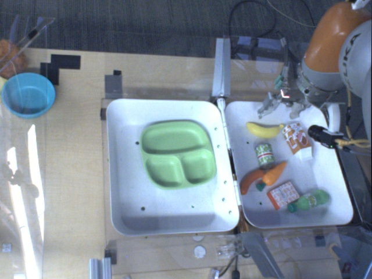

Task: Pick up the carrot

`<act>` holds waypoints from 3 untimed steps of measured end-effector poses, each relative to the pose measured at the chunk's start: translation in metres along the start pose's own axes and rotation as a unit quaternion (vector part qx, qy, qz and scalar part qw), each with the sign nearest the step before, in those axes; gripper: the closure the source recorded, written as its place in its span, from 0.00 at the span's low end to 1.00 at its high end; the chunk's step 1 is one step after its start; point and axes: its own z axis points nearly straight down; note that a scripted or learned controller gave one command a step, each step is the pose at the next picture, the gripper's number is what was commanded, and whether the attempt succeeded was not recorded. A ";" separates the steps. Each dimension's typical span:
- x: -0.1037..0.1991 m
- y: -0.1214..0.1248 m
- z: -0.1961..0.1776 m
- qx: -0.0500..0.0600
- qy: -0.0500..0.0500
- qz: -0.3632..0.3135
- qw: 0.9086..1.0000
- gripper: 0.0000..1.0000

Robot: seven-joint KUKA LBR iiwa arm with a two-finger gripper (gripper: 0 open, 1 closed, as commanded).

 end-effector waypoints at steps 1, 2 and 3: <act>0.003 -0.064 0.102 -0.003 0.000 0.026 1.000 0.00; -0.086 -0.145 0.101 -0.004 -0.002 -0.025 1.000 0.00; -0.042 -0.150 0.101 -0.006 -0.002 -0.104 0.995 0.00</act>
